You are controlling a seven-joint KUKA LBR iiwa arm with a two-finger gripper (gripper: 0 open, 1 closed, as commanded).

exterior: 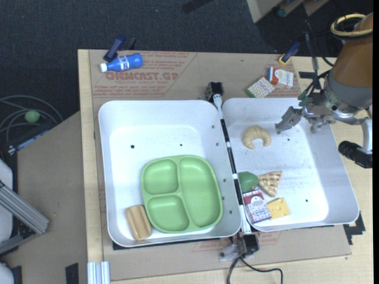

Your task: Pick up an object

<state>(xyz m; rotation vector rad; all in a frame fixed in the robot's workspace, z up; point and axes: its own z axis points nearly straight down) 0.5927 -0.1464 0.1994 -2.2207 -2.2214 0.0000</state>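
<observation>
My gripper hangs over the back of the right bin, open, with nothing between its fingers. A tan croissant lies just to its left on the bin floor, apart from the nearer finger. At the bin's front left are a green round item, a waffle-patterned wedge, a red and white packet and a yellow cheese slice.
The left bin holds a green divided plate and a tan bread-like block at its front left corner. Behind the bins on the bench lie a blue and white bottle and small printed cartons.
</observation>
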